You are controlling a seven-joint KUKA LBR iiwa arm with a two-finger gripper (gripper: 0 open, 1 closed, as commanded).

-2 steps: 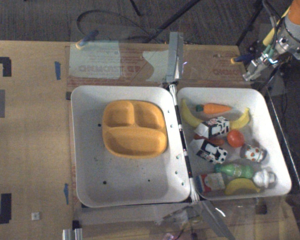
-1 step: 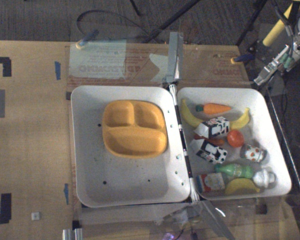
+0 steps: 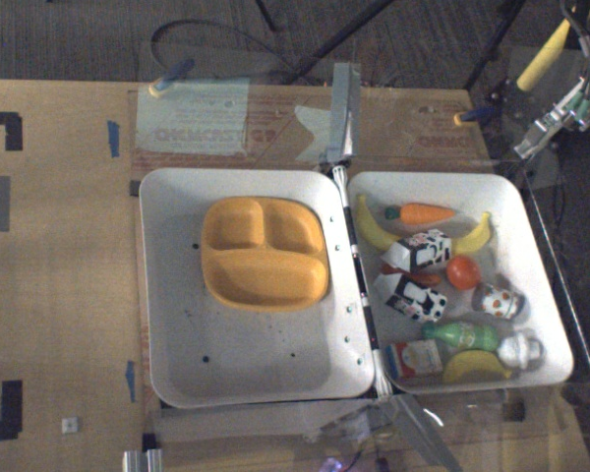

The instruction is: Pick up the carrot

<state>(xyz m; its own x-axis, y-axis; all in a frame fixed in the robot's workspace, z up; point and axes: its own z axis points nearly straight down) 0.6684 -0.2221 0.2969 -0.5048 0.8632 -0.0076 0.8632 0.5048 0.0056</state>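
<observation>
The carrot [image 3: 425,212] is orange with a small green top pointing left. It lies flat near the far edge of the right bin [image 3: 543,264], between a yellow banana [image 3: 368,228] on its left and another banana [image 3: 478,235] on its right. A cow-patterned carton [image 3: 419,252] sits just in front of it. Nothing touches the carrot from above. A metallic part that looks like my gripper [image 3: 559,121] hangs at the view's upper right, outside the right bin's far corner and well away from the carrot.
The right bin also holds a second cow carton [image 3: 413,299], a red ball [image 3: 462,271], a green bottle [image 3: 462,335], a red box [image 3: 416,359] and other small toys. An orange divided plate [image 3: 265,254] lies in the left bin [image 3: 167,293].
</observation>
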